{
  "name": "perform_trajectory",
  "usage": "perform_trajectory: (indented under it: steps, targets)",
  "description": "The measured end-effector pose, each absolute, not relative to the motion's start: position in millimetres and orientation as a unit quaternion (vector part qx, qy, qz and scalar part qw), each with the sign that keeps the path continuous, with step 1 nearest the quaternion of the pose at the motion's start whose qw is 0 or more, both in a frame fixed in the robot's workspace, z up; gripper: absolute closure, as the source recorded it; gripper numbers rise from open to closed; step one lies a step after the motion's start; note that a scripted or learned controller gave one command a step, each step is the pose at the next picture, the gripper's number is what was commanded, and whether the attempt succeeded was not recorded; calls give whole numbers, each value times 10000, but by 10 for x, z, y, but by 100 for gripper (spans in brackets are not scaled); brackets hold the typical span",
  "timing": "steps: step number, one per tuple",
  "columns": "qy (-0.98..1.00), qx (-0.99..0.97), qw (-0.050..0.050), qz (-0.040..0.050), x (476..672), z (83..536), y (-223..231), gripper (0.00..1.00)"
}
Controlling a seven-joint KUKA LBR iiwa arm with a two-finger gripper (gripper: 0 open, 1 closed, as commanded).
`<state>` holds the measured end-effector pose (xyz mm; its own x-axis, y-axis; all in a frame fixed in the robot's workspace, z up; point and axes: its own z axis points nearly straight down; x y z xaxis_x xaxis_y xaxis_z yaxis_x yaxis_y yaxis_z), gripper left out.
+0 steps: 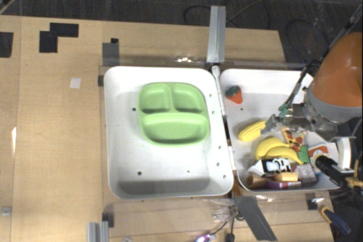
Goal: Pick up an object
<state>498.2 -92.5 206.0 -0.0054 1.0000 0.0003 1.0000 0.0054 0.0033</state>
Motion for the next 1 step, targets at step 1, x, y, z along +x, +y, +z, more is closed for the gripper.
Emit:
perform_trajectory:
  steps: [1]
  targets:
    - [7587, 6513, 112, 93, 5597, 1127, -1210, 0]
